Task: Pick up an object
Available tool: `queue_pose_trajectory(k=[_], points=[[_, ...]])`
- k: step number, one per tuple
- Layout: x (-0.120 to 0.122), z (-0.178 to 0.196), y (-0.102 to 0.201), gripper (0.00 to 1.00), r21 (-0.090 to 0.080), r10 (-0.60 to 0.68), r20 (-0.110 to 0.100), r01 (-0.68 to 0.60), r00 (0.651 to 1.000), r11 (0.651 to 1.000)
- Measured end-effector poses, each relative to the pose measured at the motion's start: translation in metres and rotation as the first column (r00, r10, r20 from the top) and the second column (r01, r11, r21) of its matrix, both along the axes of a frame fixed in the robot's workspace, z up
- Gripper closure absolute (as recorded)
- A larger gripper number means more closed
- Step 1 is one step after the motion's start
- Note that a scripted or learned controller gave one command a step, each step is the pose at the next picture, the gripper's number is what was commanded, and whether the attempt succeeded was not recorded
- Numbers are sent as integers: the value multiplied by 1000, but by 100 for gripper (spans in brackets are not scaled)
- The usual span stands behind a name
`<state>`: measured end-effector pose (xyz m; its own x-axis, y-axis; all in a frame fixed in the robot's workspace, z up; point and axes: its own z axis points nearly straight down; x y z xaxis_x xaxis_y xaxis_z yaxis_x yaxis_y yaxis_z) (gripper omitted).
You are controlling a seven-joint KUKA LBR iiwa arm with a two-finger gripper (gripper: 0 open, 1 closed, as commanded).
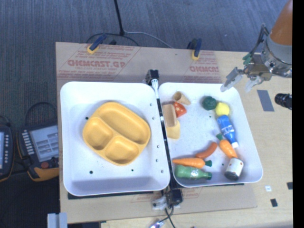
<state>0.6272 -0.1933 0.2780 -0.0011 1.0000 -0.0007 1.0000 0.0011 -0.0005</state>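
Objects for picking all lie in the right bin (247, 122): a green ball (208, 102) and yellow ball (222, 109) toward one o'clock, a blue bottle (227, 128) at three, carrots (190, 162) and a green bottle (192, 173) near six. The jaws of the gripper (241, 80) stand wide apart, holding nothing, above the bin's one-o'clock corner. Nothing is lifted yet; choosing, descending, closing and raising all appear left to do.

Yellow tray (117, 132), white bins (71, 127)
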Motion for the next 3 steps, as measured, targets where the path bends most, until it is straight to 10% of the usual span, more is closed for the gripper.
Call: queue_pose_trajectory(k=[1, 2, 3], points=[[-37, -131, -8, 0, 0, -321, -2, 321, 947, 947], [-33, -177, 4, 0, 0, -7, 1, 7, 1000, 1000], [-33, -168, 4, 100, -1, -7, 1, 7, 1000, 1000]])
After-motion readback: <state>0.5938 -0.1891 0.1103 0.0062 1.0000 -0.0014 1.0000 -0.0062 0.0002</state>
